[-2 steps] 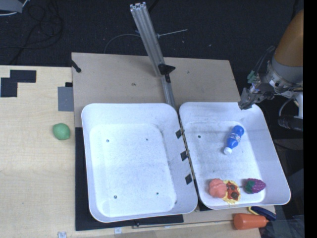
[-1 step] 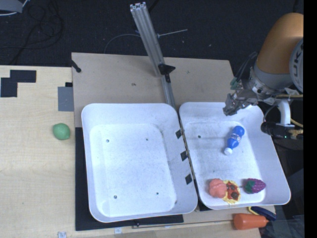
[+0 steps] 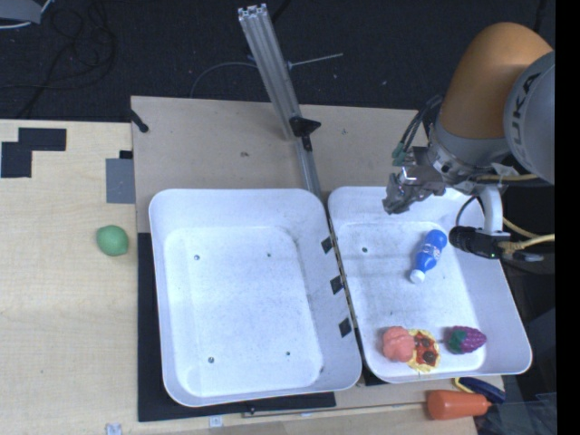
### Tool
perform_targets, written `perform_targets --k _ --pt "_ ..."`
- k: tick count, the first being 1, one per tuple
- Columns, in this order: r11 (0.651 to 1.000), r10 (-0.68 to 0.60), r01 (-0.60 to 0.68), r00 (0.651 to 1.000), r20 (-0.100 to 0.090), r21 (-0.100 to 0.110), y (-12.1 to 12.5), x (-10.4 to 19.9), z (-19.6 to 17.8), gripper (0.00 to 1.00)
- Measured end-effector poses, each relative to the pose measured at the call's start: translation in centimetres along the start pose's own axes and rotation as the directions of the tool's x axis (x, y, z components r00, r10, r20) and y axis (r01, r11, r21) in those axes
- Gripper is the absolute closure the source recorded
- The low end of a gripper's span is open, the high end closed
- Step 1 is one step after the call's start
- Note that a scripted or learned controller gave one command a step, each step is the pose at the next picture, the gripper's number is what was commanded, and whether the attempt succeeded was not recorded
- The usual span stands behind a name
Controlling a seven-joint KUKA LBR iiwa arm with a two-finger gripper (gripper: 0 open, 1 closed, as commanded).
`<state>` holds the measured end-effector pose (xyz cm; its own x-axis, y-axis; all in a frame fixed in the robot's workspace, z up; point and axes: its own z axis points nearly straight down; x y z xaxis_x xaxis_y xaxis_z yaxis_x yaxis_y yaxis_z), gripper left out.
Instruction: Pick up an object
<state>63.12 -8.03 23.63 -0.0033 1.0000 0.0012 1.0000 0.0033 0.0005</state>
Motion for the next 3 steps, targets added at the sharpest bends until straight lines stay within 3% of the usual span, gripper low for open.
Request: perform_targets --k 1,3 --pt "1.000 0.000 0.000 1.000 0.000 0.001 -2.2 5.8 0.4 1.00" --pt "1.000 0.001 -0.001 1.000 0.000 0.000 -5.3 14.4 0.3 1.00"
